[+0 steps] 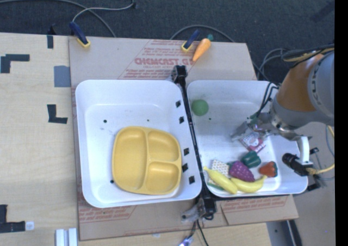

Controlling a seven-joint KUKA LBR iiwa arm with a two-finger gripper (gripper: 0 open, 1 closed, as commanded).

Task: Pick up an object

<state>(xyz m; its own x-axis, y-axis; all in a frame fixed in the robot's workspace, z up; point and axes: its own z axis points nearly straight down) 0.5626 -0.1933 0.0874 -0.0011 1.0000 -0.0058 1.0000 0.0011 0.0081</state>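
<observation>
Arm point(304, 90) reaches in from the right, orange band above the wrist, over the right bin point(228, 90). Gripper point(251, 130) is low in that bin, near its middle, pointing left. Metal fingers point(239, 130) are partly spread; a crumpled pink-and-white packet point(253, 140) lies at or just under the tips, but whether it is pinched between them can't be told.

Right bin contents:
- green ball point(199, 107) near the left wall, well apart from the gripper
- dark green piece point(250, 159) just below the packet
- purple grapes point(241, 171) beside it
- red piece point(268, 169) to the right of the grapes
- two bananas point(235, 184) along the front wall, touching the grapes
- small checkered white item point(218, 165) just left of the grapes

Left bin point(87, 103) holds a yellow divided plate point(145, 160), three compartments, lying flat near the front.

Outside the bins, a toy carrot point(201, 49) rests on the cardboard point(136, 60) behind them, beside a yellow-and-blue clamp point(190, 40); a second clamp point(79, 34) is at the cardboard's left corner
</observation>
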